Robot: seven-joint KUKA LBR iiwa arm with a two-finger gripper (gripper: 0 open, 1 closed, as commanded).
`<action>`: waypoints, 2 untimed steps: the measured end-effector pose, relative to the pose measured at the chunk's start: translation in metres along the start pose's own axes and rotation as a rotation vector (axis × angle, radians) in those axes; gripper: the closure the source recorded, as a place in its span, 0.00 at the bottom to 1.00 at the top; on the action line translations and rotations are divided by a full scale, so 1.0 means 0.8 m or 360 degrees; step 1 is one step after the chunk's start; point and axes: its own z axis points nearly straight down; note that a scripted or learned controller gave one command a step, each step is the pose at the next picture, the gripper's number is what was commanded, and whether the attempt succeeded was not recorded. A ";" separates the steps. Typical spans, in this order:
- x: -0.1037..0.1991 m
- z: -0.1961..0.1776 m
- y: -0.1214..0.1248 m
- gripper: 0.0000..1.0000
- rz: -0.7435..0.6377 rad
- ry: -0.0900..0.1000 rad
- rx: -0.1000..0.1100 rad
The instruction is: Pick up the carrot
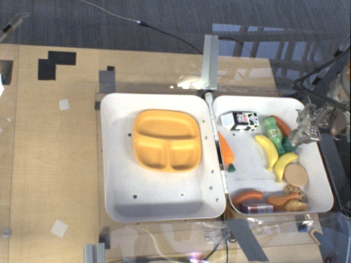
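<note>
The carrot [226, 151], orange with a green tip at its near end, lies along the left wall of the right bin [323, 171], close to the divider between the bins. My gripper [305, 131] hangs over the right bin's far right side, beside the green bottle [272, 130]. It is well to the right of the carrot, apart from it, and I see nothing held in it.
The right bin also holds a black-and-white carton [239, 120], two bananas [268, 149], a round tan piece [296, 175], a sausage [248, 195] and other toy food along the near wall. A yellow divided plate [166, 139] sits in the left bin [118, 169].
</note>
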 end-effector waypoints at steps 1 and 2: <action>-0.013 0.162 0.056 1.00 -0.0293 0.0006 -0.0004; -0.023 -0.004 -0.058 1.00 -0.0254 -0.0030 0.0008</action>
